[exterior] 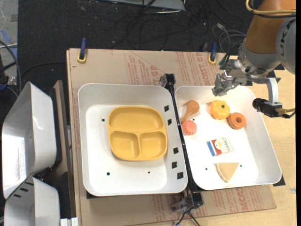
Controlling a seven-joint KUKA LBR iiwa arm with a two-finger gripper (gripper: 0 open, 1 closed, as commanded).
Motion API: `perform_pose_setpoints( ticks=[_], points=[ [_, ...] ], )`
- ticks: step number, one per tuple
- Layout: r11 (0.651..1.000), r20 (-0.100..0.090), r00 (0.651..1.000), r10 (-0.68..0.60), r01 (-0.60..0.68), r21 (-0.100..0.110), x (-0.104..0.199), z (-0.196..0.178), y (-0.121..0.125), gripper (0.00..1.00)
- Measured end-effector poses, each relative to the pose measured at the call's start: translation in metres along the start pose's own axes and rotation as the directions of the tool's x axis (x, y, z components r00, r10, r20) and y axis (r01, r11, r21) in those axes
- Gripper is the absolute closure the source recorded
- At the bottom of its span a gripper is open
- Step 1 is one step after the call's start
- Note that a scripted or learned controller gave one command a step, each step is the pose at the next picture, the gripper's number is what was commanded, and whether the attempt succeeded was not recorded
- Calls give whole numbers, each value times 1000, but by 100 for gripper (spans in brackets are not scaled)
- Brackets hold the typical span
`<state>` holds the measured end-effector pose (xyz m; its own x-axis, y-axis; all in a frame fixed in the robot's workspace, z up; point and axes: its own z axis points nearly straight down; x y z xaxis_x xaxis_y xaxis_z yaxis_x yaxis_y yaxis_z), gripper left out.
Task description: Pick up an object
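The right bin holds several small toy foods. A yellow pepper sits near the bin's far side, with an orange doughnut to its right. A tan drumstick and a pink round piece lie by the left wall. A red, white and blue carton and a tan wedge lie nearer the front. My gripper hangs over the far rim of this bin, just beyond the yellow pepper, with nothing seen between its fingers.
The left bin carries a yellow three-part divided plate. A black divider runs between the two bins. The arm's grey body with its orange band comes in from the upper right. White boxes stand at the left.
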<state>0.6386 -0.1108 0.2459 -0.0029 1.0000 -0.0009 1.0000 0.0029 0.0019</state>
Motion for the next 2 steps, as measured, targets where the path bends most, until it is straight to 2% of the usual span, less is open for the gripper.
perform_pose_setpoints(
  ticks=[1,2],
  points=[
    [1000,-2,1000,-4,4,4,48,10,-9,100],
    [1000,-3,1000,-5,5,4,108,7,-31,100]
  ],
)
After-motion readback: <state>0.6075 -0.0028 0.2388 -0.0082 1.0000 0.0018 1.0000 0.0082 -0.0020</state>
